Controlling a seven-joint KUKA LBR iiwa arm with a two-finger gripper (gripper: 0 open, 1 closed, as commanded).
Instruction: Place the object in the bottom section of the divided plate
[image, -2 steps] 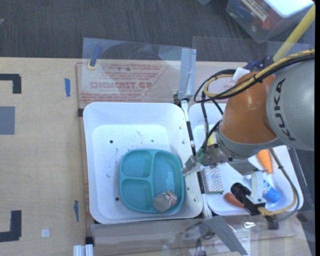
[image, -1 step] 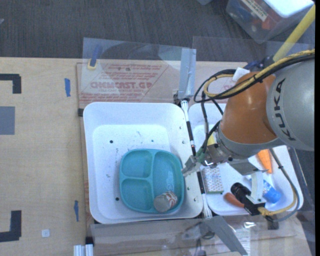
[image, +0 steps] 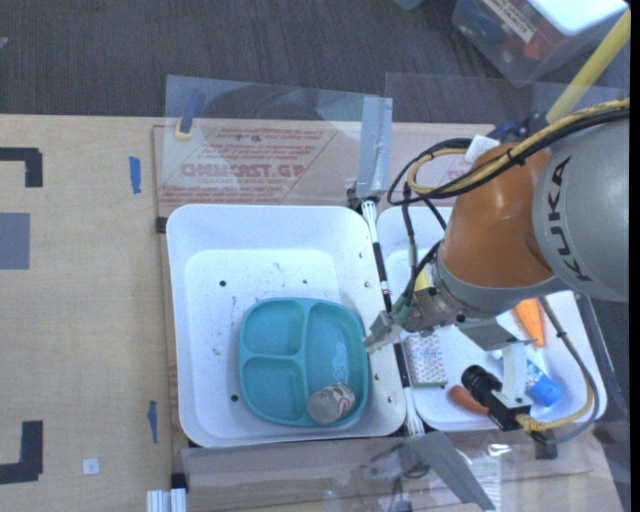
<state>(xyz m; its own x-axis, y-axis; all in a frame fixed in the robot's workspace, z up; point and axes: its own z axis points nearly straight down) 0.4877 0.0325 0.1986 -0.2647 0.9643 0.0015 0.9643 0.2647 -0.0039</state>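
Observation:
A teal divided plate lies in the left bin, towards its near right corner. A small round grey-and-tan object rests on the plate at its near right corner, in the long right-hand section. My gripper hangs over the wall between the two bins, just off the plate's right rim and above the object in the view. Nothing shows in the gripper. The grey and orange arm covers much of the right bin.
The right bin holds a speckled flat packet, an orange carrot-like piece, a reddish-orange item and a white-and-blue item. A clear sheet and cardboard lie behind the left bin.

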